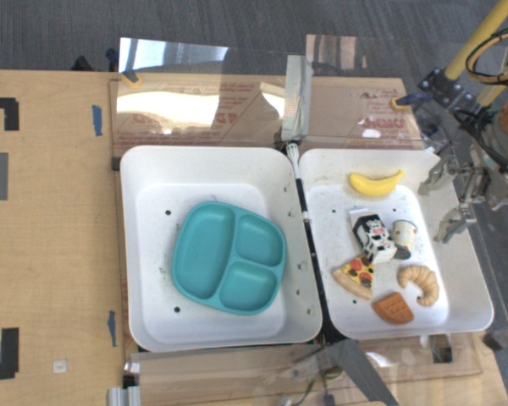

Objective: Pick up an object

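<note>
Two shallow white bins sit side by side on the bench [42, 227], and we see both from above at a slant. The left bin [144, 176] carries a teal divided plate [229, 256] with three compartments, lying flat near the bin's middle. The right bin [466, 299] bears the small things: a yellow banana [375, 183] near its far wall, a black-and-white cow toy [373, 235] at the centre, a small white cup [404, 231] just beside the cow, a pizza slice [356, 277] in front of the cow, a croissant [420, 282] to the right of the pizza, and an orange-brown biscuit [394, 309] nearest the front wall. We find the gripper [459, 200] over the right bin's right rim, apart from every item; its fingers hang spread, grasping nothing.
</note>
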Available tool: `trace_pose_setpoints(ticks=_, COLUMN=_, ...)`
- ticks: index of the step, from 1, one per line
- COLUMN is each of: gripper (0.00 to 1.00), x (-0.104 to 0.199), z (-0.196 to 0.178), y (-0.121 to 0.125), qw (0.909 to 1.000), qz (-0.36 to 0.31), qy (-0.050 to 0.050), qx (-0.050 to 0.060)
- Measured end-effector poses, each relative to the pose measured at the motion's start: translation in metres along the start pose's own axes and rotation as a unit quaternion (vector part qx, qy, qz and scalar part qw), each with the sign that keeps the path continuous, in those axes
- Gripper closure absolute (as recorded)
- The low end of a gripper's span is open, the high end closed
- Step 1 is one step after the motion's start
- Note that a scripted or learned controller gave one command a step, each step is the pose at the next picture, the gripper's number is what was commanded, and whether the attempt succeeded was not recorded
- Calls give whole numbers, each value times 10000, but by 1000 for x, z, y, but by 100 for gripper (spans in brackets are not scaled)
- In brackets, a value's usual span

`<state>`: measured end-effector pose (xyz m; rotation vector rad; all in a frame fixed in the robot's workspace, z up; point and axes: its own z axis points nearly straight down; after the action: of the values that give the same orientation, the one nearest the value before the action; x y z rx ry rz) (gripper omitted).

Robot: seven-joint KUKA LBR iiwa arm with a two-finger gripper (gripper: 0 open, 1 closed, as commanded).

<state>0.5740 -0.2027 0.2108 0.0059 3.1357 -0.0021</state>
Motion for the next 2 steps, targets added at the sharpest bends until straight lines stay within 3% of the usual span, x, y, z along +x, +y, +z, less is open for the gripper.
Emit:
trace_pose_setpoints(ticks=1, gripper=0, x=24, z=106, y=-16, qw=9999, qz=-86, qy=-82, qx=21)
trace_pose_setpoints(ticks=2, gripper=0, x=70, z=121, y=56, qw=9968, qz=800, qy=-55, qx=-7)
